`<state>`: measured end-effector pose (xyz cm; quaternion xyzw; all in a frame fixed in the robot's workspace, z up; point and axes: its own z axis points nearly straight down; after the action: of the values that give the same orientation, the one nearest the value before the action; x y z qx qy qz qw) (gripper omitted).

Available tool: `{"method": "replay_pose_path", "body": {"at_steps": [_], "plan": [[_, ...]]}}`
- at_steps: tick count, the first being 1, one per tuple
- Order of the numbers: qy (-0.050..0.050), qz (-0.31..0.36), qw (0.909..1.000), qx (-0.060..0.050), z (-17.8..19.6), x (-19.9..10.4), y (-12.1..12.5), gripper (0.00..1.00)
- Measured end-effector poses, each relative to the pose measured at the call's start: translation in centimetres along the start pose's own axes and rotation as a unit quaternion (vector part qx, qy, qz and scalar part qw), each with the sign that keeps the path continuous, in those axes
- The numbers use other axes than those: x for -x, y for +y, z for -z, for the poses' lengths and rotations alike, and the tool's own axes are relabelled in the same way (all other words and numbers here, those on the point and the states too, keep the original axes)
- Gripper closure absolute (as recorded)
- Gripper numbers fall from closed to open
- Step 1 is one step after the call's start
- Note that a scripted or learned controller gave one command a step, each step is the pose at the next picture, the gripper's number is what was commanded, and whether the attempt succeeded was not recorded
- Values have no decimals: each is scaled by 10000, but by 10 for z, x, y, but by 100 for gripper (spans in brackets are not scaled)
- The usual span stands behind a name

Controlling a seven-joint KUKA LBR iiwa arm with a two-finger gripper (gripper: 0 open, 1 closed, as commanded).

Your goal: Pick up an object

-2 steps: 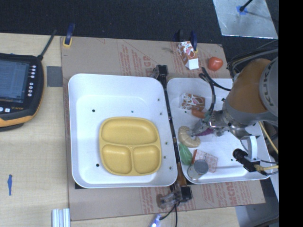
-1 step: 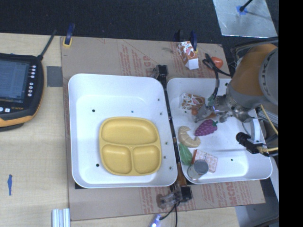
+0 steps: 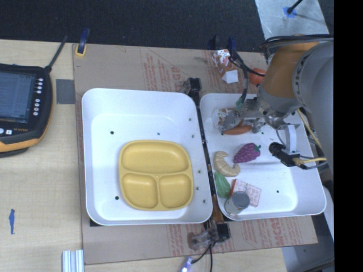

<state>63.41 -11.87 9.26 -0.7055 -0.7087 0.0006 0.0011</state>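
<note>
Just left of the right bin [image 3: 279, 200], touching its side, is the left bin [image 3: 142, 111]. It holds a yellow plate [image 3: 156, 174]. Over the right bin's far right corner leans the big grey and orange arm [image 3: 295, 78]. Its gripper [image 3: 241, 118] is low in the right bin's far end, right above an orange-red thing [image 3: 237, 131]. I cannot tell if the gripper is open or closed. In the right bin's middle lie purple grapes [image 3: 247, 152]. A small can [image 3: 239, 201] sits in its near left corner.
</note>
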Motion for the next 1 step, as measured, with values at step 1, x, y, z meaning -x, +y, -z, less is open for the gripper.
{"method": "replay_pose_path", "body": {"at_steps": [1], "plan": [[-7, 2, 10000, -13, -1, 17, -80, 0]]}}
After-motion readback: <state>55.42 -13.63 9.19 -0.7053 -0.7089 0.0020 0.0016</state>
